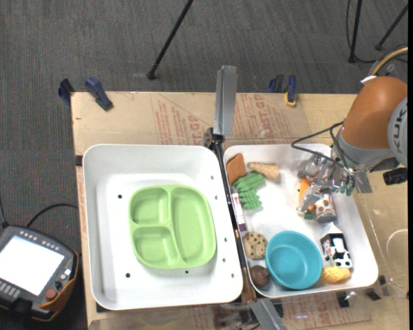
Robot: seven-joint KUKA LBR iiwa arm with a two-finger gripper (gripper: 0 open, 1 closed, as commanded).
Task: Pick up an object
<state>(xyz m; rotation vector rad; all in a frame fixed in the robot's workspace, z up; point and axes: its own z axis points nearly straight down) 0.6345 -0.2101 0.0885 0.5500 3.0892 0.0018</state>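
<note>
My gripper (321, 188) hangs low over the upper right part of the right bin (283, 151). Directly under it lies a small multicoloured toy (321, 210), and an orange piece (303, 185) sits at its left side. Whether the gripper touches either of them is unclear from this angle. Elsewhere in this bin I see a blue bowl (293, 259), a cookie (255, 245), a brown ball (260, 275), a green leafy toy (249, 188), a tan cone (263, 170), a black-and-white carton (336, 250) and a yellow lump (336, 274).
The left bin (103, 177) holds a green divided plate (172, 225). A metal post (225, 105) rises behind the seam between the bins. The orange-banded arm (375, 119) comes in over the right bin's far right corner. A teach pendant (27, 267) lies on the floor at lower left.
</note>
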